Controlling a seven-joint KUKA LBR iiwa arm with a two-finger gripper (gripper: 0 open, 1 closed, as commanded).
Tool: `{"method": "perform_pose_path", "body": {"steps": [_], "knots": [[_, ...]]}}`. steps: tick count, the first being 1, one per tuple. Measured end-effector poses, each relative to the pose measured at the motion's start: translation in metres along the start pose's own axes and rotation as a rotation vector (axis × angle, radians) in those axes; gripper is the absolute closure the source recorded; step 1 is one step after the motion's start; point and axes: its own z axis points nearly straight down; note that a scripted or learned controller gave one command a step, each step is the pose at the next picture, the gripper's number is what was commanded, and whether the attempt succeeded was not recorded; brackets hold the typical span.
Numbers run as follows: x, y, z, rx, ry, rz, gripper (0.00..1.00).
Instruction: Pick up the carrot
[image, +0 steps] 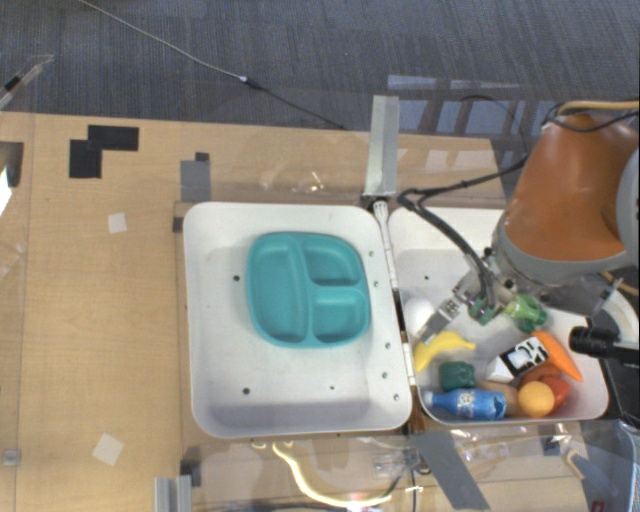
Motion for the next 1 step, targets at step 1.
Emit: {"method": "perform_pose_path", "body": {"steps": [1], "knots": [[0.0000,0.0000,0.0000,0.000,0.000,0.000,0.00]]}}
